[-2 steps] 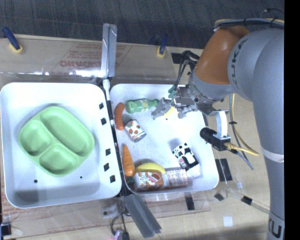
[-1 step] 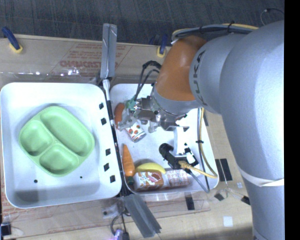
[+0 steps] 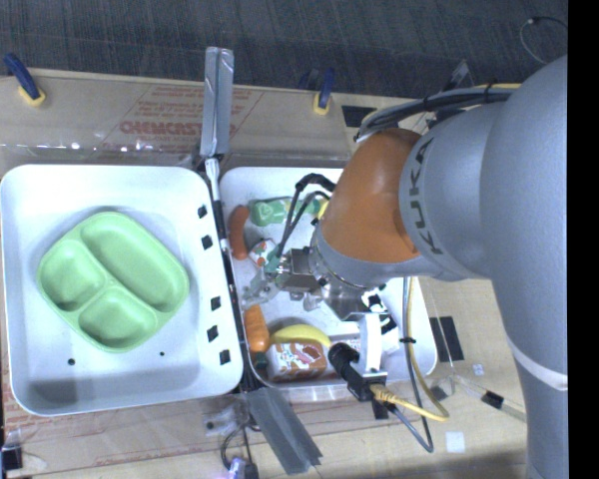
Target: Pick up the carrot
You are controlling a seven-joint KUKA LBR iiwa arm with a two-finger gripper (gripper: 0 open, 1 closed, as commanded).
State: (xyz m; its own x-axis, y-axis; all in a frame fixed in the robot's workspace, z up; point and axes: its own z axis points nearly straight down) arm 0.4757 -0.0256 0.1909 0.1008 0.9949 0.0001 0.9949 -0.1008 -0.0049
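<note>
The carrot (image 3: pixel 256 328), a short orange piece, lies against the left wall of the right bin (image 3: pixel 280 177), near its front corner. My gripper (image 3: pixel 276 275) hangs over the middle of that bin, just above and slightly right of the carrot, with metal parts and cables around its tip. The big grey arm with its orange band (image 3: pixel 374 213) covers most of the bin's right side.
Beside the carrot lie a yellow banana (image 3: pixel 301 336) and a red-brown packet (image 3: pixel 297 361). A reddish oblong piece (image 3: pixel 239 230) and a green item (image 3: pixel 271 211) sit toward the bin's back. The left bin (image 3: pixel 20 267) holds a green divided plate (image 3: pixel 113 278).
</note>
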